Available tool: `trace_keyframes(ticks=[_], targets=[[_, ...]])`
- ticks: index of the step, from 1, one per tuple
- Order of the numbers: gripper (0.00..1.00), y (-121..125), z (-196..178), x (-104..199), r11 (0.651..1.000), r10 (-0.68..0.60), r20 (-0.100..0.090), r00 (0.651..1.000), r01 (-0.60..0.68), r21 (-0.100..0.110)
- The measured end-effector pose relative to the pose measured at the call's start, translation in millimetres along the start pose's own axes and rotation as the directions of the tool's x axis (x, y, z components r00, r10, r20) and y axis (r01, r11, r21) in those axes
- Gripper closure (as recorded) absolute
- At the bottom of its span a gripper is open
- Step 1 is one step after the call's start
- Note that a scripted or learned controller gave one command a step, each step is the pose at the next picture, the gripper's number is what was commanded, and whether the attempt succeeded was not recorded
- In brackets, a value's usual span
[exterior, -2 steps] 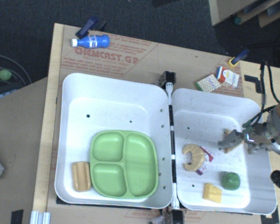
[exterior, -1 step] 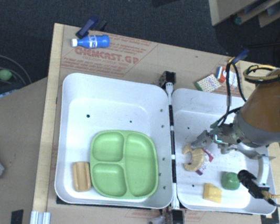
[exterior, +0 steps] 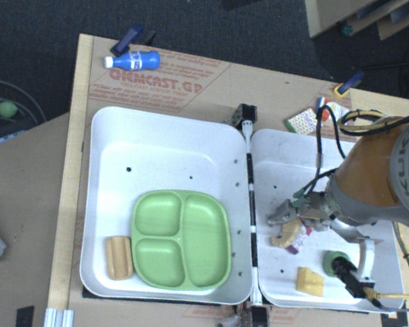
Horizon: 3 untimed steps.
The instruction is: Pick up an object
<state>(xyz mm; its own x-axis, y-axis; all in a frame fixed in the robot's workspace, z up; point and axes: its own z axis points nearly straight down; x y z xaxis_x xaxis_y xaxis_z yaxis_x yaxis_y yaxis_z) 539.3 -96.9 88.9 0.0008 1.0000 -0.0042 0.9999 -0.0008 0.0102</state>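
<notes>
Hand point(exterior: 294, 215) hanging low in right bin point(exterior: 269, 150), beside tan lump point(exterior: 286, 235); grip state: cannot tell. Advice: centring over lump, avoiding yellow block point(exterior: 310, 281), closing squarely, lifting straight.

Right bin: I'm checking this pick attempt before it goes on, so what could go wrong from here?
The gripper is low over a tight cluster, a tan piece with a small purple item beside it, so it might nudge both or catch neither. The cluster lies near the right bin's inner wall, which could block a finger. The arm hides part of the bin, so other items may lie underneath.
</notes>
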Motion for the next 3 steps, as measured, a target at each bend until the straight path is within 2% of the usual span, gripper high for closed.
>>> trace_keyframes(ticks=[1,2,3], targets=[[0.0,-20.5,4.4,0.9,1.0,0.0,-0.005,1.0,0.0,0.013],[1.0,-19.9,-5.7,1.0,1.0,0.0,-0.005,1.0,0.0,0.011],[1.0,5.6,-96.6,56.3,1.0,-0.002,-0.005,1.0,0.003,0.008]])
